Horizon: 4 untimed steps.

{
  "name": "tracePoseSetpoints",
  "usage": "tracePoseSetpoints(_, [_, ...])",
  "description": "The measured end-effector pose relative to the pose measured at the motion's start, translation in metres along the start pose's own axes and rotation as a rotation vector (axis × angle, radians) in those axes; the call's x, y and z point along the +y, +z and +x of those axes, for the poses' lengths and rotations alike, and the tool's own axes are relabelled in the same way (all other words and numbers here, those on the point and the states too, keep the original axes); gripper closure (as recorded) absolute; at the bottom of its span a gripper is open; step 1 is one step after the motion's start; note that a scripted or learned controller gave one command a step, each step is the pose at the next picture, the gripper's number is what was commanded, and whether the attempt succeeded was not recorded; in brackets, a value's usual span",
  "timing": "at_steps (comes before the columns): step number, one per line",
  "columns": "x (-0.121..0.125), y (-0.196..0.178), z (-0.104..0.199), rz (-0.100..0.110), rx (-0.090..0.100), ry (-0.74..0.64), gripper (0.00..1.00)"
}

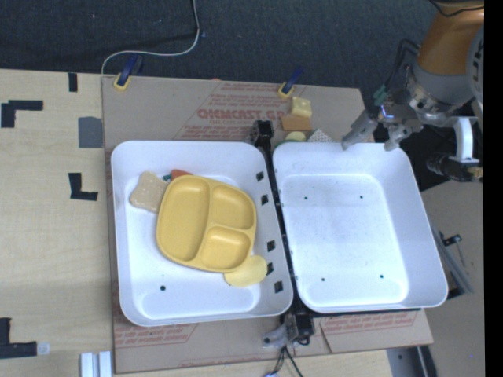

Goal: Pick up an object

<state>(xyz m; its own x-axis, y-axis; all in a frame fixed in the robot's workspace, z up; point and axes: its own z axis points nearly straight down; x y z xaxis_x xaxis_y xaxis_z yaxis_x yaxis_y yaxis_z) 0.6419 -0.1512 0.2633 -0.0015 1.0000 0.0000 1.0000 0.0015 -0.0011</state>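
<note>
In the left bin (126, 234), mid-frame left, a tan sponge-like piece (146, 192) touches a yellow divided tray (206, 223), with a pale yellow piece (247, 272) at the tray's lower right edge. The right bin (424, 234) sits beside it. At upper right, the gripper (371, 135) hangs above that bin's top edge, fingers spread wide, holding nothing.

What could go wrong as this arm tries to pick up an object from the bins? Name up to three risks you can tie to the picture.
1. The yellow divided tray is wide and smooth, so it may slip from a two-finger grasp.
2. The tan piece and the pale yellow piece lie tucked against the tray, so a grab there could push the tray instead.
3. The gripper sits over the far rim of the right bin, so a descent here might strike the rim.
</note>
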Motion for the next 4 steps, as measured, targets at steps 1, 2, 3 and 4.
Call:
tracePoseSetpoints(1, [-0.002, 0.185, 0.04, 0.003, -0.001, -0.002, 0.0])
tracePoseSetpoints(2, [0.024, 0.179, 0.056, 0.003, -0.002, -0.003, 0.0])
tracePoseSetpoints(3, [0.028, 0.053, 0.005, -0.012, -0.004, 0.003, 0.0])
tracePoseSetpoints(4, [0.004, 0.173, 0.052, 0.011, 0.003, -0.002, 0.0])
